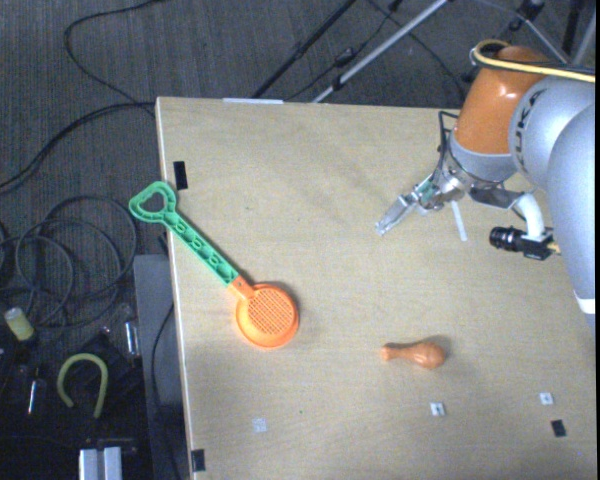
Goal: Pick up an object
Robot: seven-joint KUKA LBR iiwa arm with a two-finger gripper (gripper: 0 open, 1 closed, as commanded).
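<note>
- One bench (310, 168), a bare tan board seen at a slant, carrying everything the task could want; lit evenly, with a few small dark and pale markers along the near edge and left edge.
- One arm (550, 138), grey with an orange band, reaching in over the right edge near the far right corner; probably parked high and off to the side so as to leave both loose things open to the camera before a grasp is chosen.
- One strainer scoop (265, 315), green handle and orange round mesh head, lying flat along the left edge, handle loop pointing toward the far left corner, head toward the middle. Flat and thin, so likely awkward to pinch except across the handle.
- One pincer (392, 218) at the arm's tip, slanting down toward the middle of the bench, well apart from both things. Nothing visible between the fingers; how wide they stand cannot be told, since they merge into one pale streak at this angle.
- One small orange pear-shaped piece (417, 353), lying on its side near the near edge, right of centre, narrow end pointing left. Closest candidate for picking, being nearer the pincer than the scoop; rounded, so apt to roll if nudged.
- Counted: one scoop, one pear-shaped piece, two pickable things in all, neither lifted yet.
</note>
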